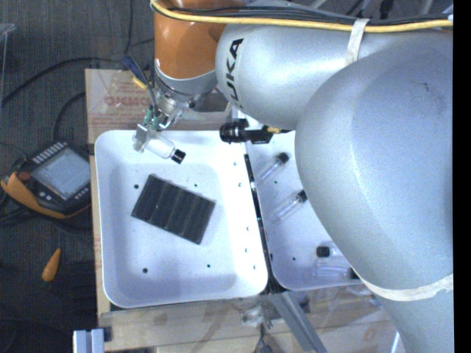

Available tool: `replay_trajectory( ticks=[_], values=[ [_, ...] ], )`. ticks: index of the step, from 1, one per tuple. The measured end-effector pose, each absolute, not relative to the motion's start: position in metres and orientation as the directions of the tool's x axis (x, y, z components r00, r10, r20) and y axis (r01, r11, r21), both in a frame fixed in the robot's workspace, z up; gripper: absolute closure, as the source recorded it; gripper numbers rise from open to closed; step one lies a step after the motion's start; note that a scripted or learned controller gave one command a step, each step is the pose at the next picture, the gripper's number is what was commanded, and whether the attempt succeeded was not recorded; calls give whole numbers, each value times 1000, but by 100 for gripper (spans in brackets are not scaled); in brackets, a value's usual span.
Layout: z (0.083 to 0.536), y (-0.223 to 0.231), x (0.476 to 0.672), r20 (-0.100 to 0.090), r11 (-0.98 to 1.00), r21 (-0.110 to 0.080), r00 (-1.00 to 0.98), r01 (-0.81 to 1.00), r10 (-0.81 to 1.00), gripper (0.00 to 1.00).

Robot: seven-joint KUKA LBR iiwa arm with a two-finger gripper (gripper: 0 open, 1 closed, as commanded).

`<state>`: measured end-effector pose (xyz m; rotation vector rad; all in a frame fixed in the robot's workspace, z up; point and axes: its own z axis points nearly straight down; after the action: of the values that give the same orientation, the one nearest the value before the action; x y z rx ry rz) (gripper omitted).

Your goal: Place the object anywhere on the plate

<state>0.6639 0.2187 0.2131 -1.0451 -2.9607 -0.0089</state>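
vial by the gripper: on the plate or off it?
Off. The vial sits at the gripper, above the left bin's far corner; the dark plate lies apart, nearer the bin's middle.

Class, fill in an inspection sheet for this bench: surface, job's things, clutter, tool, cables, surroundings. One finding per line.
Surface: two shallow white bins side by side, the left bin and the right bin, on a wooden bench.
Job's things: a dark ribbed plate lies flat in the left bin; a clear vial with a black cap sits at the tool, above the bin's far edge.
Clutter: several clear vials lie in the right bin.
Tool: the tool is over the left bin's far left corner, at the vial's uncapped end.
Cables: a yellow cable runs along the arm.
Surroundings: a handheld controller and an orange-handled object lie on the floor to the left.
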Motion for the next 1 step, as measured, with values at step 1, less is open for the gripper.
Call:
replay_trajectory(
  ticks=[1],
  values=[
    [198, 222, 628, 1, 944, 0, -944, 331, 331, 100]
  ],
)
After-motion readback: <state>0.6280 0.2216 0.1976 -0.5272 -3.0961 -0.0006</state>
